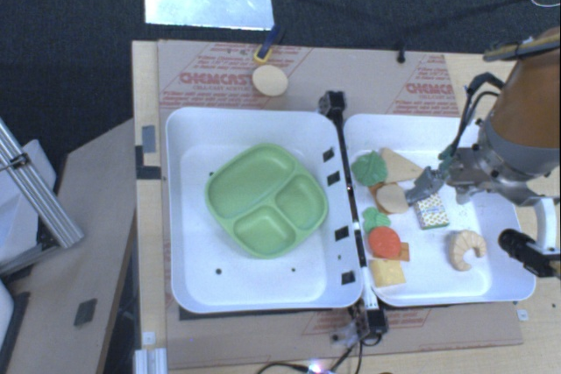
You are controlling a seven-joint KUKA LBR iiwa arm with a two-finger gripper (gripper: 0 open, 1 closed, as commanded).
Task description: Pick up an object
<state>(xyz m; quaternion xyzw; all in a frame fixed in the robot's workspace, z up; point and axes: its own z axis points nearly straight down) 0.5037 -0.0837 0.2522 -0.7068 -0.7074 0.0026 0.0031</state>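
Observation:
The right bin (504, 286) holds several toy foods: a green leafy piece (369, 166), a pale cheese wedge (401, 164), a round tan bun (391, 199), a patterned square packet (432, 211), a red tomato (383, 242), a yellow square (388, 273) and a croissant (465, 248). My gripper (429, 186) hangs low over the middle of this bin, between the bun and the packet and just above the packet's upper edge. I see nothing lifted off the bin floor.
The left bin (180, 188) holds a green divided plate (266, 200). A black divider (344, 188) runs between the bins. A tan disc (270, 81) lies on the cardboard behind them. The arm's body (526, 127) covers the right bin's far right side.

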